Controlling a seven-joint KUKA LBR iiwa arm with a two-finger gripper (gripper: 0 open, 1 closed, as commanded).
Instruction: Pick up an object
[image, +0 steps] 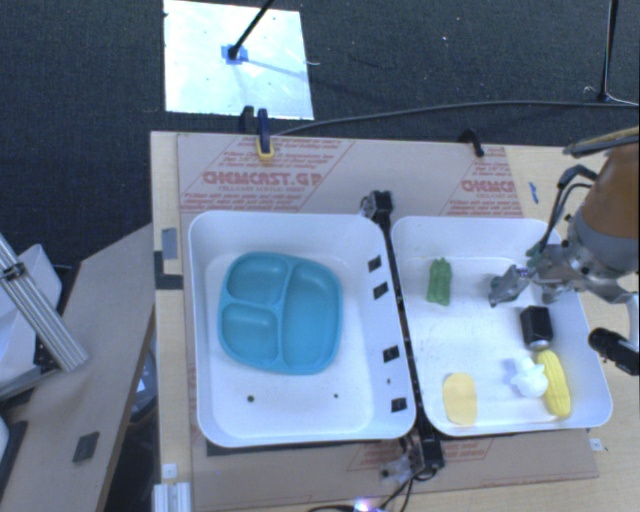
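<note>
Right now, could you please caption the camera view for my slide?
Gripper over the right bin near a green block, corn and a yellow disc; blue plate in the left bin.

Grey arm (603, 246), orange band (616, 200), metal gripper (503, 287)
</note>
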